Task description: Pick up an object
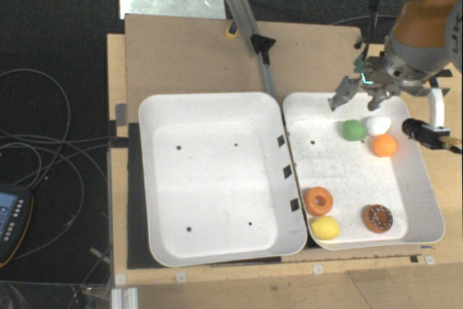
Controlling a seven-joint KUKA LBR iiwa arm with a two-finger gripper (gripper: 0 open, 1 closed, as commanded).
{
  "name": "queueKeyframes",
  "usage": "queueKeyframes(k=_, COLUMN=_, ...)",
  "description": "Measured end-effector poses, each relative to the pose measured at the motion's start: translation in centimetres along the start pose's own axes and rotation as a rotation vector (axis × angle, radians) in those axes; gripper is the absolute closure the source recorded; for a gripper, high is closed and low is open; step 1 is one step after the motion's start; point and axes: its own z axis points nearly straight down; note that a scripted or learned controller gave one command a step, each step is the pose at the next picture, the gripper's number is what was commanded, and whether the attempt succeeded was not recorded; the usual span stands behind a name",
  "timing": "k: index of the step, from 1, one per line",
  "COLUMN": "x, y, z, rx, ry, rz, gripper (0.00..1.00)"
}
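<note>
Camera view: gripper (360, 102) hangs over the far edge of the right bin (419, 184), fingers spread, nothing between them. Just below it sit a green ball (354, 130), a white ball (377, 126) and an orange ball (385, 146). Near the front edge: orange doughnut (317, 200), yellow lemon (325, 228), chocolate doughnut (377, 218).

Right bin (419, 188), contents, six items:
- Green ball (354, 129), far end, touching the white ball (377, 125) on its right.
- Orange ball (385, 146), just in front of the white one.
- Orange-glazed doughnut (318, 200), flat, near left wall.
- Yellow lemon (325, 228), just below it, near front corner.
- Chocolate doughnut (377, 218), flat, front right.
</note>
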Motion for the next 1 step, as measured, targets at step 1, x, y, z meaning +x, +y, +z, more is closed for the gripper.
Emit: queueKeyframes(k=1, x=-0.01, y=0.07, z=-0.23, rx=-0.004, ry=-0.001, rz=0.0, gripper=0.0)
